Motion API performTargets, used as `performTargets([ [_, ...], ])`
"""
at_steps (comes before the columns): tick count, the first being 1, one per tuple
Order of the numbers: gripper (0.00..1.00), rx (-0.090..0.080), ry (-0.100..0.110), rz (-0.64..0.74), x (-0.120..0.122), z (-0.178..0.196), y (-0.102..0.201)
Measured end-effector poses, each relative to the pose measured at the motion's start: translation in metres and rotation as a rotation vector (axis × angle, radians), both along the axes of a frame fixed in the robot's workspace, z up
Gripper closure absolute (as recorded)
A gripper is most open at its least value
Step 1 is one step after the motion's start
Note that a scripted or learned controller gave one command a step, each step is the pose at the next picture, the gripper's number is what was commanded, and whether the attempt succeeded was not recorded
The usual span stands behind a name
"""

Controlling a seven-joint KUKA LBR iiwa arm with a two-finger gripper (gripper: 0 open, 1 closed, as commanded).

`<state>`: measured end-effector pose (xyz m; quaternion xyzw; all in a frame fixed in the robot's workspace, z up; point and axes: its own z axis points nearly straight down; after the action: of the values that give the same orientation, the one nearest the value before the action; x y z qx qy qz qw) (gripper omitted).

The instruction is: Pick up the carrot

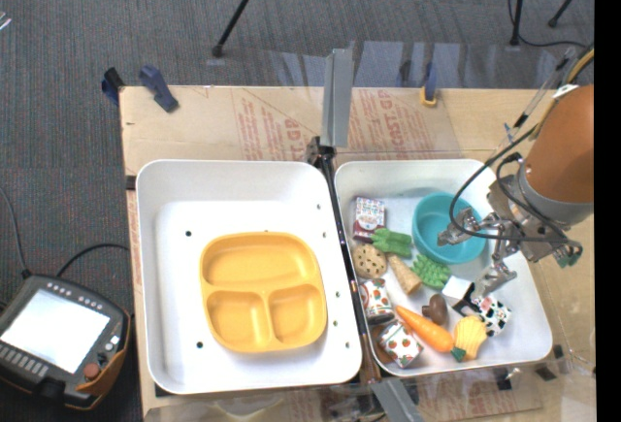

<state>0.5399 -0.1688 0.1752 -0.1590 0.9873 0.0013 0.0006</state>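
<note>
The orange carrot (pixel 425 329) lies slanted near the front of the right bin (pixel 532 338), its tip pointing up-left. It sits between a small patterned carton (pixel 400 343) and a yellow corn-like toy (pixel 471 337), with a brown piece (pixel 438 308) just behind it. My gripper (pixel 499 273) hangs over the right side of that bin, up and to the right of the carrot and apart from it, close to a black-and-white spotted toy (pixel 495 314). Nothing shows in its grasp.
A teal bowl (pixel 444 226) stands at the back of the right bin, with green toys (pixel 393 241), a cookie (pixel 369 260), a cone (pixel 405 274) and cartons (pixel 370 214) left of it. The left bin (pixel 160 216) holds a yellow divided plate (pixel 262 292).
</note>
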Motion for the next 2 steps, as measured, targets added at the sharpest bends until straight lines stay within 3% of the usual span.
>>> performTargets([
  [1, 0.00, -0.003, -0.021, -0.017, -0.026, -0.078, 0.062],
  [2, 0.00, 0.000, -0.009, -0.130, -0.053, -0.083, 0.066],
])
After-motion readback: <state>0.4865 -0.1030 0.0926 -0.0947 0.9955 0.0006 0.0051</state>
